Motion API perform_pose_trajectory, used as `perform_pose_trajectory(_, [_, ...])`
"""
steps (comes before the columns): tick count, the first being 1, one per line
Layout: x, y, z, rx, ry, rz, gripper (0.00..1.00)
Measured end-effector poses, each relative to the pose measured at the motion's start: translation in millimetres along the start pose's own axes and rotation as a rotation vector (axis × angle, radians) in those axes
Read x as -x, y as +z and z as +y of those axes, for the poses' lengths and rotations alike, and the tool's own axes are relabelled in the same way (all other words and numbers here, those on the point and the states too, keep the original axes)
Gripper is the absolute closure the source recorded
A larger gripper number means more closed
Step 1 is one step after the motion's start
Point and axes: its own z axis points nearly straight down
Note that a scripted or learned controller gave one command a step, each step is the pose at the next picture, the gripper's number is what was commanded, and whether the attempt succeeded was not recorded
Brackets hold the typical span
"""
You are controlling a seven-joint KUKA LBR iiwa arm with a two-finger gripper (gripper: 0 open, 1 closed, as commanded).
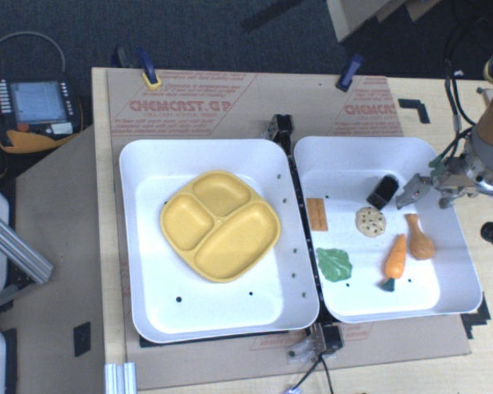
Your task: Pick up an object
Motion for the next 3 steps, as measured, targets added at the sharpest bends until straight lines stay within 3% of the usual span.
perform_pose_trajectory(1, [-6, 62, -2, 0.000, -0.001, 0.001, 0.00])
perform_pose_trajectory(2, [-5, 48, 0, 0.008, 0.000, -0.003, 1.00])
perform_pose_trajectory(3, [-3, -8, 11, 0.013, -0.001, -0.005, 1.00])
